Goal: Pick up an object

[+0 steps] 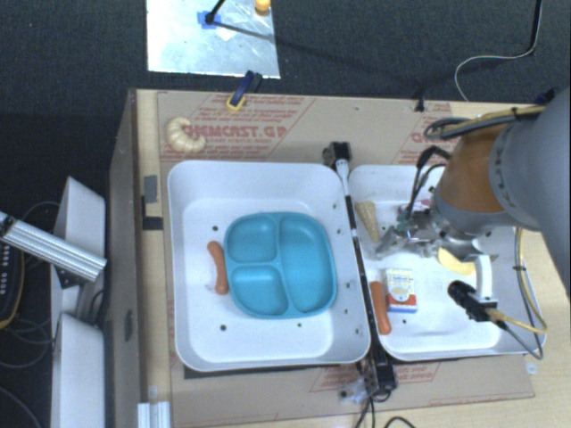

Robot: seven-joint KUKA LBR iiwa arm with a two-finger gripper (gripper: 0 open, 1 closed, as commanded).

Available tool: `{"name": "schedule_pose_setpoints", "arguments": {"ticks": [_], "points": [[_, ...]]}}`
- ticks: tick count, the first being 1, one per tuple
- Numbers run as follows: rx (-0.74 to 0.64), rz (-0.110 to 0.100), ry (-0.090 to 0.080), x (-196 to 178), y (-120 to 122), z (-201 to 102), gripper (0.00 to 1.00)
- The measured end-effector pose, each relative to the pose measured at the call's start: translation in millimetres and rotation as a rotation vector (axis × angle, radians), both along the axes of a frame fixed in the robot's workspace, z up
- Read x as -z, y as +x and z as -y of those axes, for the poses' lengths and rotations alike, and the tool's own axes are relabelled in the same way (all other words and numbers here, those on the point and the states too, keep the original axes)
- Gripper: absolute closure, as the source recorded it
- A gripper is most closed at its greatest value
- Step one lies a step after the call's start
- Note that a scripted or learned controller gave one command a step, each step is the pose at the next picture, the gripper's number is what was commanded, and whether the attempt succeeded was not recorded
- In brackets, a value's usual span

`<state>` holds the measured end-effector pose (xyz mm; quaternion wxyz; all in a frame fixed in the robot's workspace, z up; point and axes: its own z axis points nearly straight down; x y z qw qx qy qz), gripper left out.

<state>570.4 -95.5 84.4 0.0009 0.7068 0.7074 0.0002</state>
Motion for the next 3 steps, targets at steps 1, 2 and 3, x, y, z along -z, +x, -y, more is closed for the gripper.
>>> {"name": "schedule_pose_setpoints", "arguments": {"ticks": [1,2,3], "points": [[-0.003,0.001,0.0,-0.2,50.7,17.3,0.0],[-0.004,-0.014,0.002,2.0,89.8,46.7,0.0],[-0.002,0.001,0.0,-26.2,52.5,51.2,0.0]]}}
